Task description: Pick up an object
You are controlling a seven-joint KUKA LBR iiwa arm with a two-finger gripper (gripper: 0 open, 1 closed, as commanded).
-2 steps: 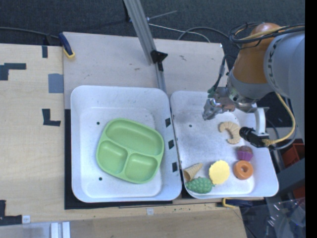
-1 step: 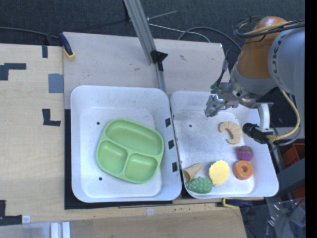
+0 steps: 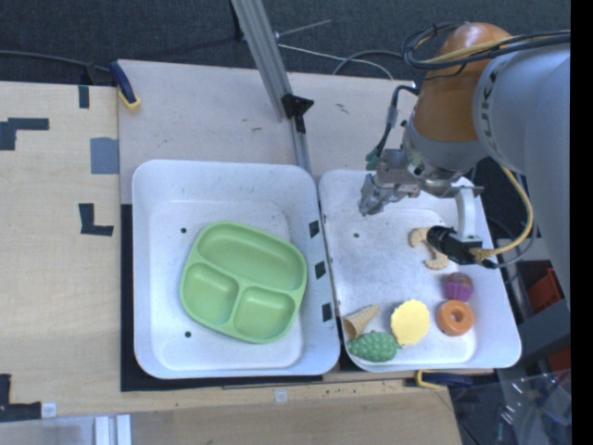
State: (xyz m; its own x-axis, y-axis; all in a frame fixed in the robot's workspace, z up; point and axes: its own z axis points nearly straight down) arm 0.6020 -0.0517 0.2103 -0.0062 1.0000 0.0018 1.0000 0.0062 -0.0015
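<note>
My gripper [image 3: 372, 200] hangs over the back left part of the right bin [image 3: 371, 258], fingers pointing down, nothing visible between them. Toy foods lie along the bin's front: a tan cone [image 3: 360, 320], a green bumpy piece [image 3: 373, 346], a yellow round piece [image 3: 410, 322], an orange ring [image 3: 455, 317] and a purple piece [image 3: 458, 287]. A tan cookie-like piece [image 3: 428, 247] lies at the right, partly behind a black part of the arm. All of these sit well apart from the gripper.
The left bin [image 3: 157, 248] holds a green divided plate [image 3: 244, 281]. A metal pole [image 3: 269, 58] slants down to the bins' back edge. The grey arm with its orange band [image 3: 463, 72] fills the upper right.
</note>
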